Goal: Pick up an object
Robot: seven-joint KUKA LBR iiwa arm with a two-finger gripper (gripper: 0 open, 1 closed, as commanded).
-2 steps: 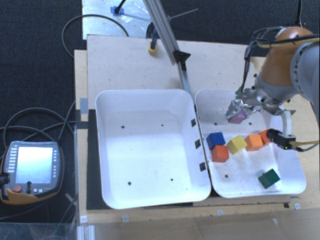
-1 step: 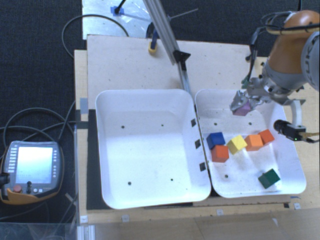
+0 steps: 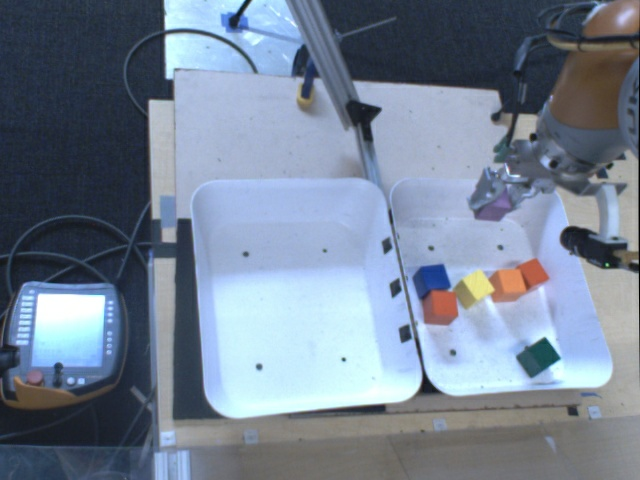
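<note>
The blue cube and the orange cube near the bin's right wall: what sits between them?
The yellow cube and another orange cube, seen in the camera view.

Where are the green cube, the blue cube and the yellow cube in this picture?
green cube (image 3: 539,356), camera view, middle of its top face
blue cube (image 3: 432,279), camera view, middle of its top face
yellow cube (image 3: 474,289), camera view, middle of its top face

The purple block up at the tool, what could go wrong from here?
1. The purple block sits at the very tip of the tool; the grip looks shallow, so it might slip out.
2. If it drops, it could land near the right bin's back rim and bounce out.
3. It might instead tumble into the blue cube and its neighbours, scattering them.
</note>
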